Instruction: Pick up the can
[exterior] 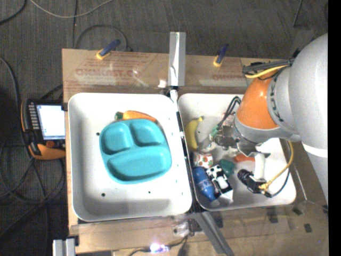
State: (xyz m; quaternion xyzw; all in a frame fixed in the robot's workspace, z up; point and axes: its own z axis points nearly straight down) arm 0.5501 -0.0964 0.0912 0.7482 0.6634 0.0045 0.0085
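Arm point(298, 97): I see the grey iiwa reach in from the right, its orange band above the right bin.
Left bin point(80, 159): white, it carries a turquoise divided tray point(136, 149) at its middle.
Right bin point(282, 193): white, cluttered along its left wall and near side.
Orange object point(139, 114): it peeks out from under the far edge of the tray.
Can point(204, 183): blue, I find it lying in the right bin's near left corner, against the left wall.
Banana point(192, 132): yellow, at the far left of the right bin.
Black-and-white item point(218, 176): just right of the can.
Gripper point(226, 137): low over the right bin's middle, far of the can; I cannot tell how it is set.
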